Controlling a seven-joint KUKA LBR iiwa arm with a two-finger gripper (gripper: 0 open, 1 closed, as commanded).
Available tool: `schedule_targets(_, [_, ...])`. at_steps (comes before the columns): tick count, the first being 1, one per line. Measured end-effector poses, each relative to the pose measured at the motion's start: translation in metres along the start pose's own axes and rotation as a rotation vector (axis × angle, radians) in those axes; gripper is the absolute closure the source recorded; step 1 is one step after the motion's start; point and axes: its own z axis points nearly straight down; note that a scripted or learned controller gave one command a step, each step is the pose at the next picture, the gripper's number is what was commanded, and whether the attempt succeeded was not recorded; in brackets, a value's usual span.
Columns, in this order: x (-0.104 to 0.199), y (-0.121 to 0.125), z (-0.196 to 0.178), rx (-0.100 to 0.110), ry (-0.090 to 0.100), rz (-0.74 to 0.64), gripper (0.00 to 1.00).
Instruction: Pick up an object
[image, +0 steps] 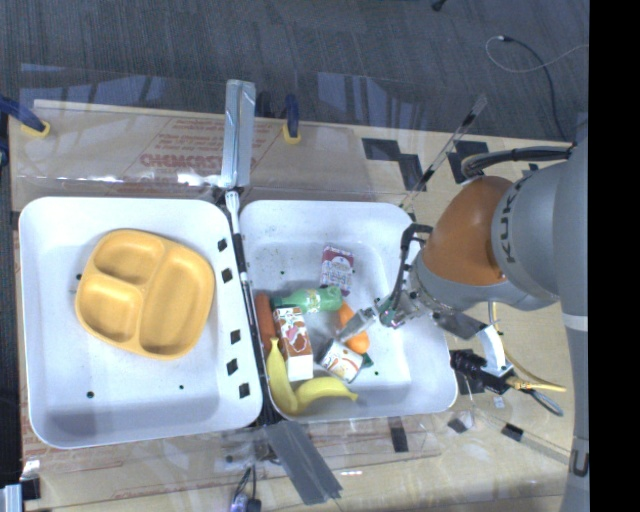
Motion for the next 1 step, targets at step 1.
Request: schedule_targets(1, [0.0011,-0.0003,-0.0086,0.004,0.003,-0.005,1.00])
